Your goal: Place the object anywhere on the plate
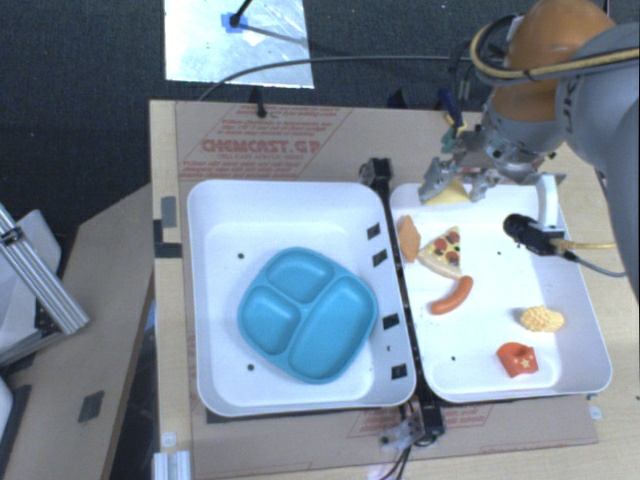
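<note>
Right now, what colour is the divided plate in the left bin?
Light blue; the plate shows best in the camera view.

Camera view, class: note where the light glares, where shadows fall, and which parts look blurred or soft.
Camera view: glare washes out the silvery sheet at the top; the white bins are bright and evenly lit, with only soft shadows under the blue plate and toy foods; the pincer looks slightly soft, its detail hard to read; the dark floor is dim.

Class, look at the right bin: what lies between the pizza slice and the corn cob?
In the camera view, the sausage lies roughly between the pizza slice and the corn cob, a little below the direct line; bare white floor of the right bin covers the rest.
</note>
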Controlling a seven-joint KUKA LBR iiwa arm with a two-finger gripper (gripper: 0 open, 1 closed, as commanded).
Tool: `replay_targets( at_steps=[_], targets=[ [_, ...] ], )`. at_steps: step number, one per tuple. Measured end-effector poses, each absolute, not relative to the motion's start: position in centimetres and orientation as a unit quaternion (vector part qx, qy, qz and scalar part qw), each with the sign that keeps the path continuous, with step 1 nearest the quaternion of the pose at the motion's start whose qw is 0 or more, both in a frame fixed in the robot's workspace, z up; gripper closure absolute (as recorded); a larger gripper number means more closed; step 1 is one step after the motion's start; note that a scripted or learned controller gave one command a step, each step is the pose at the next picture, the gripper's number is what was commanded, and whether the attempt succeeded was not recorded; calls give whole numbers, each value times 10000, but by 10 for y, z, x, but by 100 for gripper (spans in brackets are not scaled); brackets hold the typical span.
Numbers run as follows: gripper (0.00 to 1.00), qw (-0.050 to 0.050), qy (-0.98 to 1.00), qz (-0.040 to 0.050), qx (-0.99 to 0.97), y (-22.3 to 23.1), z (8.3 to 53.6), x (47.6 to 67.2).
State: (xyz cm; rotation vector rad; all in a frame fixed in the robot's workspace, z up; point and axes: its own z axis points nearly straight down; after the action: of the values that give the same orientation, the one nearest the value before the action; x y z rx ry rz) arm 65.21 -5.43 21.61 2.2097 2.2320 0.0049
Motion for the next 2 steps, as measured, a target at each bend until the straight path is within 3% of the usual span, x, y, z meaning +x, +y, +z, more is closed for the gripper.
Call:
replay_targets(
  at_steps=[2],
  targets=[
    [100, -8, 7106, 8, 7035, 46, 239, 612]
  ],
)
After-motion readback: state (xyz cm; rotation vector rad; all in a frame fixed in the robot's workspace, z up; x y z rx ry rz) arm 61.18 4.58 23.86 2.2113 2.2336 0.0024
